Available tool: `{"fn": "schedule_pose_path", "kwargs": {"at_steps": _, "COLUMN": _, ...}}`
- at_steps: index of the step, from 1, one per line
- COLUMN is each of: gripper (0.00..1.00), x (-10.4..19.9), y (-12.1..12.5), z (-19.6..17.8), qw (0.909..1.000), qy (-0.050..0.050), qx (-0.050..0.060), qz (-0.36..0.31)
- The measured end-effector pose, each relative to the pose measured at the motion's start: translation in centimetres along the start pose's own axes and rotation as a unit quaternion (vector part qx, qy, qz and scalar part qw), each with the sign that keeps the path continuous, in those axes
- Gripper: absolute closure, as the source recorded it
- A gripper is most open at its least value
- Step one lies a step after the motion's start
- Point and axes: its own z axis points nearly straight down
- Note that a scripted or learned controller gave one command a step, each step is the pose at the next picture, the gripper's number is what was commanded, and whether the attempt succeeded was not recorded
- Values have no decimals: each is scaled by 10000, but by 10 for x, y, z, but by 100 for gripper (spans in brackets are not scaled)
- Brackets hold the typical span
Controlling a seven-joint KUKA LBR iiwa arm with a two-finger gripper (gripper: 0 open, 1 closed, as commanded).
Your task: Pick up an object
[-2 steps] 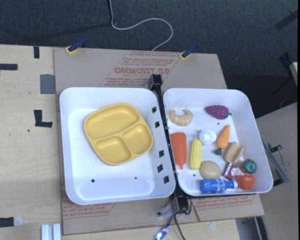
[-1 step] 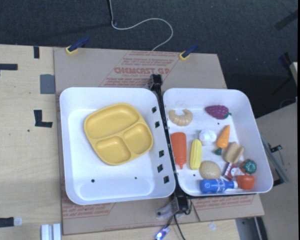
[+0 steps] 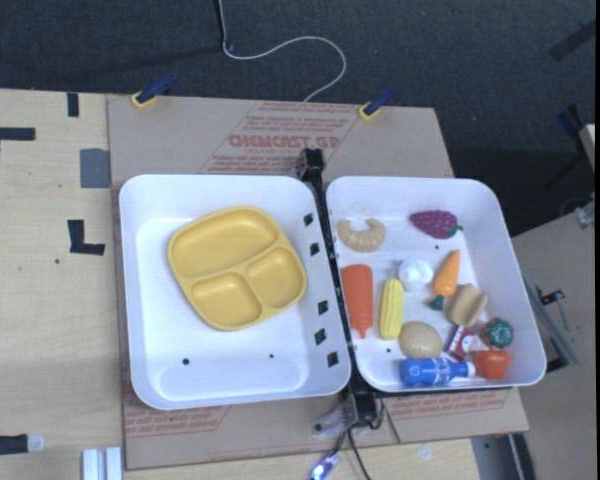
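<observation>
Long orange plastic toy carrot [image 3: 357, 299] lies at the left edge of the right white bin [image 3: 500, 230], lower centre of frame, beside a yellow plastic corn cob [image 3: 391, 308]. It looks light, rigid and slick, so you should grip across its middle. You cannot tell the pincer's state.

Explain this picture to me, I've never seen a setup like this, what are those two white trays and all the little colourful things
This is a robot workbench, seen by one fixed camera looking down at a slant. Two shallow white bins sit side by side on cardboard. The left bin holds a yellow divided plate. The right bin holds toy food: a croissant, purple grapes, a long orange carrot, a corn cob, a smaller carrot, a potato and a blue bottle, among other pieces. The job is to pick up one object. Nothing is lifted here: every item lies in its bin.
</observation>
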Motion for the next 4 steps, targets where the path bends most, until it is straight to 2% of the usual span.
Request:
{"fn": "schedule_pose_path", "kwargs": {"at_steps": 1, "gripper": 100, "x": 0, "y": 0, "z": 7, "qw": 10000, "qy": -4, "qx": -11, "qz": -2}}
{"fn": "schedule_pose_path", "kwargs": {"at_steps": 2, "gripper": 100, "x": 0, "y": 0, "z": -31, "qw": 10000, "qy": -9, "qx": -34, "qz": -7}}
{"fn": "schedule_pose_path", "kwargs": {"at_steps": 3, "gripper": 100, "x": 0, "y": 0, "z": 9, "qw": 10000, "qy": 2, "qx": 3, "qz": 0}}
{"fn": "schedule_pose_path", "kwargs": {"at_steps": 4, "gripper": 100, "x": 0, "y": 0, "z": -42, "qw": 10000, "qy": -13, "qx": -43, "qz": -8}}
